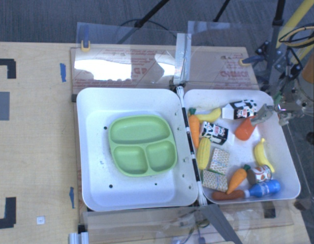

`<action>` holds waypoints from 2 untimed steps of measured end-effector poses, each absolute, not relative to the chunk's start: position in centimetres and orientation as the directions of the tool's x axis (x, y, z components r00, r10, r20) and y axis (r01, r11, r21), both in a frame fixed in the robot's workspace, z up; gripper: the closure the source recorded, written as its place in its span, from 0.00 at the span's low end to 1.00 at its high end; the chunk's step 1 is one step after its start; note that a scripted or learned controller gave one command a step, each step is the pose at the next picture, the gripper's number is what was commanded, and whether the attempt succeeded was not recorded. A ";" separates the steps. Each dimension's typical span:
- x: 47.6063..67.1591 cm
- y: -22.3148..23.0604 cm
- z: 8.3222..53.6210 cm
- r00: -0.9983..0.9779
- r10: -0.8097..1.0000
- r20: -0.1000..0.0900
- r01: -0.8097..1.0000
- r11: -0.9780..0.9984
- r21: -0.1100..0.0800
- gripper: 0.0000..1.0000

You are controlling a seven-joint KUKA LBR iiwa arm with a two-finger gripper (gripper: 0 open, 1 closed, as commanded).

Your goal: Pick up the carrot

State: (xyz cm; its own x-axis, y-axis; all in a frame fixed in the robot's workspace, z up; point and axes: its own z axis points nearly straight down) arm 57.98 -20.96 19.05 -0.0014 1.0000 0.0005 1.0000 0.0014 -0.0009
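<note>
A: Step in hand? Approach, I'd say. Gripper (262,116) sits over the far right part of the right bin (295,186), just beside a rounded orange toy (244,129). Nothing carried that I can see.

B: Jaws?

A: Cannot tell whether they're open or closed. From this angle they're a grey blur against the bin wall.

B: Carrot location?

A: Carrot (237,180) is at the near end of the same bin, tapered and lying tilted. It's between a chequered packet (214,180) and a small can (261,174). Its tip is down by a red sausage-shaped piece (228,195), and a blue bottle (265,188) is just beside it. Well apart from the gripper.

B: There's a second orange thing along the divider.

A: Noted. A long orange piece (194,129) lies against the bin's left wall, above the corn (203,154). It may be another carrot; I can't be sure.

B: Next move?

A: My guess: travel toward the near end, over the banana (262,155), then line up across the carrot's width and descend. It's crowded there, with can and packet close on either side, so a poor line could nudge a neighbour or close on the wrong thing.

B: Left bin?

A: Left bin (91,136) holds a green divided plate (142,146). Not involved.
</note>
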 end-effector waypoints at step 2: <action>48.2 -12.1 8.7 0.043 0.999 -0.003 0.999 -0.043 0.009 0.00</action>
State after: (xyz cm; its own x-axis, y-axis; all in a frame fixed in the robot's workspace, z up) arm 48.17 -12.07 8.74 0.0431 0.9991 -0.0030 0.9990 -0.0431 0.0094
